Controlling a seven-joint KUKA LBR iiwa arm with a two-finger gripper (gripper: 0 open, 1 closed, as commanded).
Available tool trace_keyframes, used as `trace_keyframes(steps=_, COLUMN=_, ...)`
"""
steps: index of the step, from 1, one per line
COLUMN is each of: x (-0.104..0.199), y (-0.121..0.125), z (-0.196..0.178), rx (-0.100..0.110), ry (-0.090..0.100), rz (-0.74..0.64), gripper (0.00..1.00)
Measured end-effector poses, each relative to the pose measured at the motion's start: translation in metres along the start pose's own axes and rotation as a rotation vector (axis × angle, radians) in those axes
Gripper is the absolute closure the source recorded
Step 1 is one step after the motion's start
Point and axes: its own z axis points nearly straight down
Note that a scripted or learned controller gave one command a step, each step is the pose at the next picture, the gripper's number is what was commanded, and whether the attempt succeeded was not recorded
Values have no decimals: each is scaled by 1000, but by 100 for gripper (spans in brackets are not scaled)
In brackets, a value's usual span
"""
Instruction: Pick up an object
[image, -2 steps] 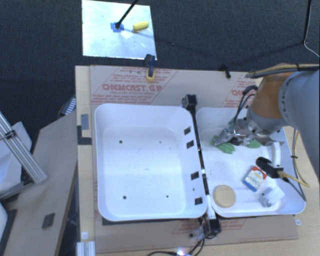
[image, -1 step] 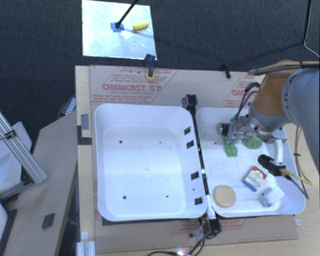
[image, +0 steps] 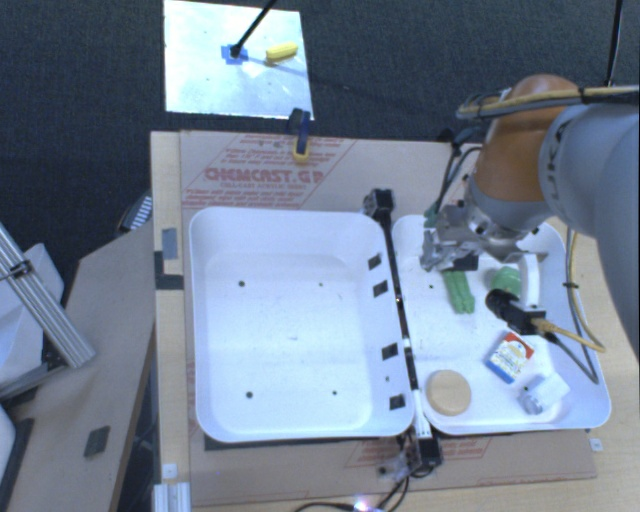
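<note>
Two white bins sit on a cardboard-lined bench, and the right bin (image: 590, 405) carries the clutter. The gripper (image: 440, 255) hangs near its upper left; the grip itself I cannot tell. The green ridged piece (image: 459, 292) lies just below-right, long axis running away from the wrist.

Tabletop (image: 120, 300): 2 bins side by side. Left bin (image: 290, 320). Right bin (image: 580, 405): ridged block (image: 459, 292) at rear, pincer (image: 445, 250) above it; disc (image: 449, 392) at front left; carton (image: 510, 357) right of disc; small item, possibly a clip (image: 540, 392), at front right.
</note>
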Motion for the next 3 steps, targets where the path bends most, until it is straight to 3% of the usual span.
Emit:
trace_keyframes(steps=1, x=35, y=-67, z=5, rx=9, ry=0, rz=5, gripper=100)
trace_keyframes(steps=2, x=79, y=-25, z=-29, rx=1, ry=-1, rz=4, gripper=100)
trace_keyframes(steps=3, x=125, y=-25, z=7, rx=7, ry=-1, rz=3, gripper=100)
